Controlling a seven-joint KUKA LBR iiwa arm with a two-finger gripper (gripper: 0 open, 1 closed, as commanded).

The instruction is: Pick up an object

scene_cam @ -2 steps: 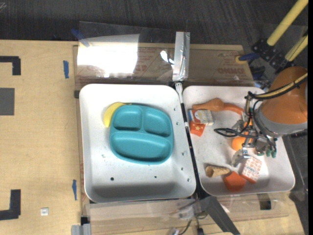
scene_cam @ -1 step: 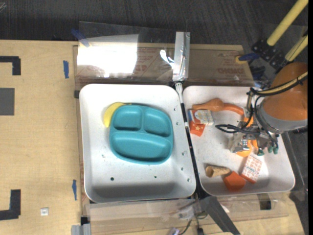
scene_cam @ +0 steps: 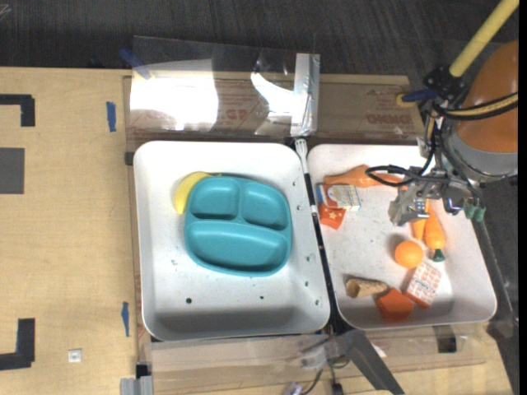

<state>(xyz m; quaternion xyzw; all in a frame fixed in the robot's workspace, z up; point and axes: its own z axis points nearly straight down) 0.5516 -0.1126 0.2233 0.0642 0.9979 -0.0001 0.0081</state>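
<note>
Looking down: the left bin (scene_cam: 156, 303) holds a teal divided plate (scene_cam: 238, 225) lying over something yellow (scene_cam: 188, 189). The right bin (scene_cam: 482, 299) is busy: an orange ball (scene_cam: 408, 253), a small carton (scene_cam: 425, 284), a brown lump (scene_cam: 366, 286), an orange-red piece (scene_cam: 395, 304), a red-and-white packet (scene_cam: 339, 197). The gripper (scene_cam: 418, 202) hangs low over an orange carrot-like piece (scene_cam: 433, 232) near the bin's right side, long axis running top to bottom. Whether the jaws are open or clamped, I cannot tell. Tan bench (scene_cam: 66, 245), dark floor (scene_cam: 247, 6) beyond.
</note>
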